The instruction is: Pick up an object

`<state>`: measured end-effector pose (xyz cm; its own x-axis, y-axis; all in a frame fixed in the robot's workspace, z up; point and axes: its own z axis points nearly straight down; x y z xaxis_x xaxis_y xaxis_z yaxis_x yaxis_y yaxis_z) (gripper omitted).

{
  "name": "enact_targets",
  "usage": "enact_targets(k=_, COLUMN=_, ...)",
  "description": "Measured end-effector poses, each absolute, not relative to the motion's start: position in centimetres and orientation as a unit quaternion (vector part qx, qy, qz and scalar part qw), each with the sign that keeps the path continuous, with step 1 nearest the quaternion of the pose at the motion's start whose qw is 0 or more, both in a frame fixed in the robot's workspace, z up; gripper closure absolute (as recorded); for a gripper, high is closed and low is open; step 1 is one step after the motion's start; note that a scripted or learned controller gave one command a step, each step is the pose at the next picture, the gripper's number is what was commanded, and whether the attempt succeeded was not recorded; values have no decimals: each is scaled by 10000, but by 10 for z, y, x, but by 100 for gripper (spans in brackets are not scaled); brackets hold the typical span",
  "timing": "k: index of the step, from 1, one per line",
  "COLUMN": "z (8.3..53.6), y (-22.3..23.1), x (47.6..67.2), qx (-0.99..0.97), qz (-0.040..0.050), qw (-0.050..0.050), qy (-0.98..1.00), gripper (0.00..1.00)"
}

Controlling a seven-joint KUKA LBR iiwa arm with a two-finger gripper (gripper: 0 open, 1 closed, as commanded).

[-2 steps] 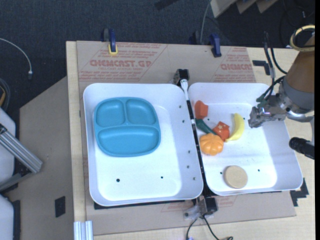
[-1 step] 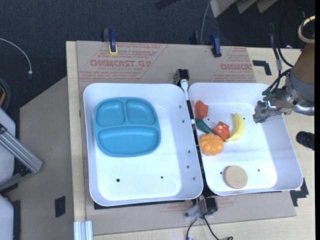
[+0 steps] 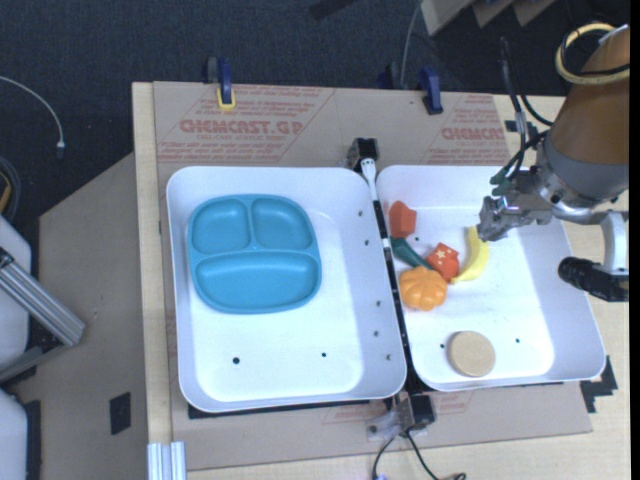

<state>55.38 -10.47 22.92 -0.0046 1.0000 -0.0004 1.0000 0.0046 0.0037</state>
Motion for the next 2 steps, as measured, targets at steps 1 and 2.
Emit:
enact_targets(k=1, z=222, y=-43, x=562, qx=7048, qz=3, qw=-15, qy=7094, gripper=100)
enact_targets(k=2, z=213, y=9, x=565, qx=7057, qz=-7, qw=-14, qy=7085, gripper=100)
